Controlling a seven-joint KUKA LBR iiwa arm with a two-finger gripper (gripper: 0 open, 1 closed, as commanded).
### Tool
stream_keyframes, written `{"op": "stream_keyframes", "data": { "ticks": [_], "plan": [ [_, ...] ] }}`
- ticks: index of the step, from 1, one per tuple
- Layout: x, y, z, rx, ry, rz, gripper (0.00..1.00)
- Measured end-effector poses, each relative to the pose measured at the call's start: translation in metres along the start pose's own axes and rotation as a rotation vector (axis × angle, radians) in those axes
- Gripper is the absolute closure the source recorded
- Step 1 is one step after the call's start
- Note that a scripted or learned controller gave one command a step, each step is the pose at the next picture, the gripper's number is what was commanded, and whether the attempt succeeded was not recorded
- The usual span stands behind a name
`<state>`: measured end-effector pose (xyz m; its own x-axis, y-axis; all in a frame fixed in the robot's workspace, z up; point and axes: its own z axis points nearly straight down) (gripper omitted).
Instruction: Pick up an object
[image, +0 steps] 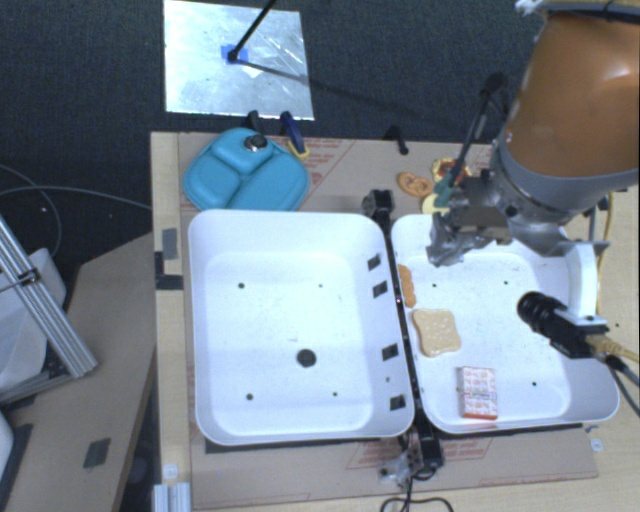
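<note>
On the counter (330, 155) sit two bins: the left bin (290, 330) with one dark disc (306, 358), the right bin (510, 340) with one orange strip (406, 285), one toast slice (436, 332) and one red packet (478, 391). The gripper (447, 250) hangs just above the toast, near the strip.

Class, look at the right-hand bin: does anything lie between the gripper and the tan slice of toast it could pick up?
Nothing visible does. The gripper hangs over the far end of the right white bin; the tan slice of toast lies nearer the camera, with bare floor between. A small orange piece sits aside, against the bin's left wall.
</note>
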<state>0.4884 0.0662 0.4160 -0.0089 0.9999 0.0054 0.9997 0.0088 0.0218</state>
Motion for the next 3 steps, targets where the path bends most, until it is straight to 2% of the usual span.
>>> {"op": "stream_keyframes", "data": {
  "ticks": [1, 2, 3],
  "plan": [
    [0.041, 0.0, -0.029, 0.015, -0.003, 0.001, 1.0],
    [-0.014, -0.002, 0.006, 0.021, -0.006, 0.013, 1.0],
    [0.035, -0.001, 0.0, 0.018, -0.003, 0.001, 1.0]
  ]
}}
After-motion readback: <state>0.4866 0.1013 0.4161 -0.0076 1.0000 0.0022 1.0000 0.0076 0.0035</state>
